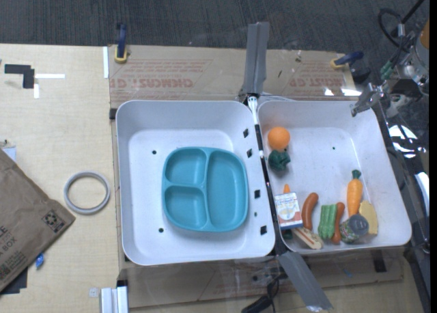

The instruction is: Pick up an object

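The right bin (pixel 321 124) holds several toy foods. An orange ball (pixel 278 137) lies by its left wall, with a dark green piece (pixel 278 160) just below it. Along the near side lie a small printed box (pixel 287 209), a sausage (pixel 310 209), a green vegetable (pixel 328 221), a carrot (pixel 354 194), a yellow wedge (pixel 370 217) and a round tin (pixel 354 229). My gripper (pixel 367 101) hangs at the bin's far right corner, above the rim and well away from all of these. Nothing is visible in it.
The left bin (pixel 136 134) holds a teal divided plate (pixel 205 188). Left of the bins on the bench lie a grey tape ring (pixel 87 191) and a brown cardboard box (pixel 20 219). Blue clamps (pixel 121 42) (pixel 348 60) sit at the back edge. Cables trail at the upper right.
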Tool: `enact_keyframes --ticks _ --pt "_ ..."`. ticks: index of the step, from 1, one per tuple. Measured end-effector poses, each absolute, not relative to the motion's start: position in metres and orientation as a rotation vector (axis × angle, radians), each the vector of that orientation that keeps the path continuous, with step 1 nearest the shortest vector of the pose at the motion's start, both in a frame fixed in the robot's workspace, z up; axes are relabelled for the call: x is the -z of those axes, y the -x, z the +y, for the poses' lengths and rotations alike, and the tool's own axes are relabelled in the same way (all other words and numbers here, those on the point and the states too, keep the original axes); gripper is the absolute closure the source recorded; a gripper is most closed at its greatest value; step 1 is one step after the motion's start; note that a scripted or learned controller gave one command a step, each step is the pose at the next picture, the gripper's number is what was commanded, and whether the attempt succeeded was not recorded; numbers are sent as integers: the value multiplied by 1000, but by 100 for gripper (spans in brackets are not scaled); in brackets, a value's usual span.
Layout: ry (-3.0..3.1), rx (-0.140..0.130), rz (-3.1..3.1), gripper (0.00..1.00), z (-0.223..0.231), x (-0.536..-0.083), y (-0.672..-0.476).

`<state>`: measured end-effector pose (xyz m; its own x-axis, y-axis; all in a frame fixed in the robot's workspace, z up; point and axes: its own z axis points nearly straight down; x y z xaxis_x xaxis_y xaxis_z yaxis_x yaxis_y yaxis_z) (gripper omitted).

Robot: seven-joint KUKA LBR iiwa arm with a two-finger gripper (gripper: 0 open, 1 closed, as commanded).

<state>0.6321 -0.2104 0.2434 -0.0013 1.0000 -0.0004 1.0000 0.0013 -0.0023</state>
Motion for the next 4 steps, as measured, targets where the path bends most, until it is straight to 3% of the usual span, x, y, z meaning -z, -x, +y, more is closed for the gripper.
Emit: enact_keyframes --ticks 1,2,3,4 --pt "2170 -2 -2270 0 -218 -159 -593" --pt "2120 0 -2311 0 -220 -116 -531" --pt "2167 11 -2266 0 -215 -92 -521" --pt "2176 5 -2264 100 -218 -101 -521"
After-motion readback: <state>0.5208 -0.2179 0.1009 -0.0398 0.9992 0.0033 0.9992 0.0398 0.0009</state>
